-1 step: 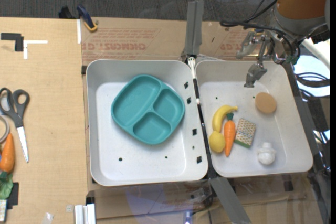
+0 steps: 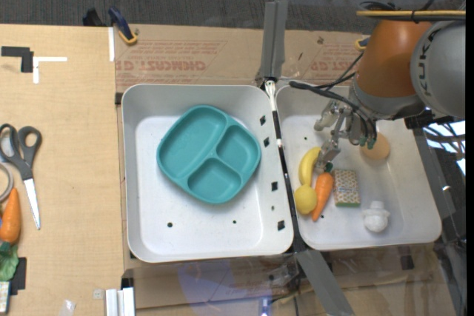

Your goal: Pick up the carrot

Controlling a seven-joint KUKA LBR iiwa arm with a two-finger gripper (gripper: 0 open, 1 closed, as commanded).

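Orange carrot point(image 2: 321, 195) lies just below the gripper point(image 2: 326, 157).

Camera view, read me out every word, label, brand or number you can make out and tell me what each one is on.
"KUK", running vertically and cut off by the frame edge: on the grey arm.
Red print on the cardboard sheet behind the bins: upside down, reads roughly "CHEMICAL GE...", not certain.
Red print on the cardboard behind the right bin: too blurred to read.

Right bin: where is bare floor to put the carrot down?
In the right bin, bare floor lies between the sponge and the right wall. The left side is crowded: banana, lemon, carrot, gripper above.
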